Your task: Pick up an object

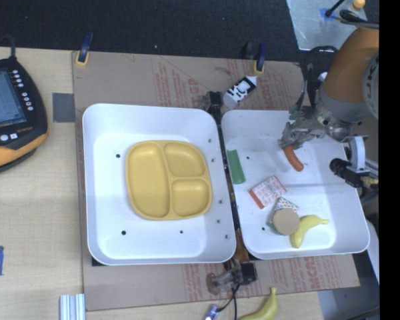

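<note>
Right bin: sausage, banana, packet.

The right bin is crowded near the lower middle of the frame: a banana, a round disc and a small packet sit close together. A green stick lies by its left wall. Its upper middle floor is bare.

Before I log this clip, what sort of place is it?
Probably a robot lab bench for grasping trials: two white bins on cardboard clamped down, an orange control pad lying at the left, and toy items like a banana to pick up.
</note>
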Available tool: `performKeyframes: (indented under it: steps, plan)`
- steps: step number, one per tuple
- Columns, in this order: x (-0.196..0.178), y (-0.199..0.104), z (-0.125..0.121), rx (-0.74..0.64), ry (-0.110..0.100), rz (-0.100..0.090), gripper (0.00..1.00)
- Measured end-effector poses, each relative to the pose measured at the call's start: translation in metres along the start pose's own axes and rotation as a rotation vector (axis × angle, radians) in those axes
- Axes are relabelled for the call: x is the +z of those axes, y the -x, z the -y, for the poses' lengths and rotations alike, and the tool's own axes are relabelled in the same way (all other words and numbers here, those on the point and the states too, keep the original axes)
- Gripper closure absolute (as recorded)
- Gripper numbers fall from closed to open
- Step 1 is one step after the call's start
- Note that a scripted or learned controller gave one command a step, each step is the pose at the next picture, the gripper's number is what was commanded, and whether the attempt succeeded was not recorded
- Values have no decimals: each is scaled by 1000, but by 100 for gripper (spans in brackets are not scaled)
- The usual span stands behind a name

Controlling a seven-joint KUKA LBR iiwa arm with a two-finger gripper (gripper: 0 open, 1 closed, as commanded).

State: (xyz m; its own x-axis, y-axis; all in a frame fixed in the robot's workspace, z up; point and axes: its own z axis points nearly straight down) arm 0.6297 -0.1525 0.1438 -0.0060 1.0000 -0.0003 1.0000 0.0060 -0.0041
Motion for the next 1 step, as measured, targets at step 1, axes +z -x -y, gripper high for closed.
performKeyframes:
  steps: [1]
  plan:
    - [-49, -75, -14, 1, 2, -1, 100]
